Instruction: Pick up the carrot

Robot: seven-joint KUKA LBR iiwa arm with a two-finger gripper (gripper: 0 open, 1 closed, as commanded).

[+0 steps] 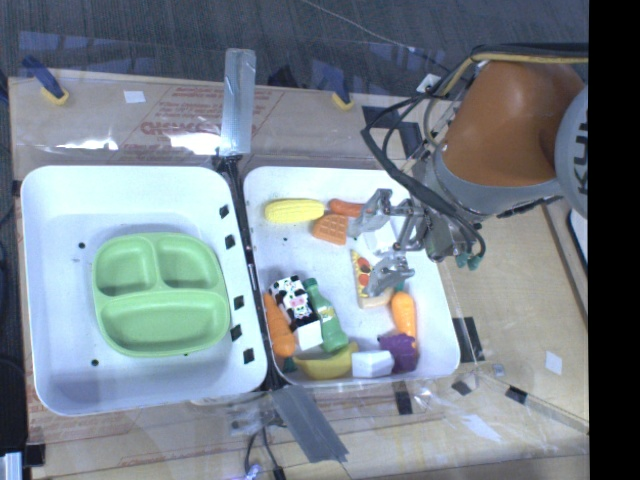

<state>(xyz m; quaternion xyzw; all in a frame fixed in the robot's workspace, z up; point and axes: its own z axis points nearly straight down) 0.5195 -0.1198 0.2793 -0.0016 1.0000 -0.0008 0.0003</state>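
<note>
White bins (40, 268) on clear plastic-covered bench (520, 368); dark carpet (150, 8) behind.

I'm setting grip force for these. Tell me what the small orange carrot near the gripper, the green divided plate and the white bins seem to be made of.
Small orange carrot: probably moulded plastic, a toy; smooth, uniformly coloured skin with a slight shine.
Green divided plate: likely plastic, matte; evenly coloured, with soft rounded compartment ridges.
White bins: apparently thin plastic with a dull finish and rounded corners.
</note>
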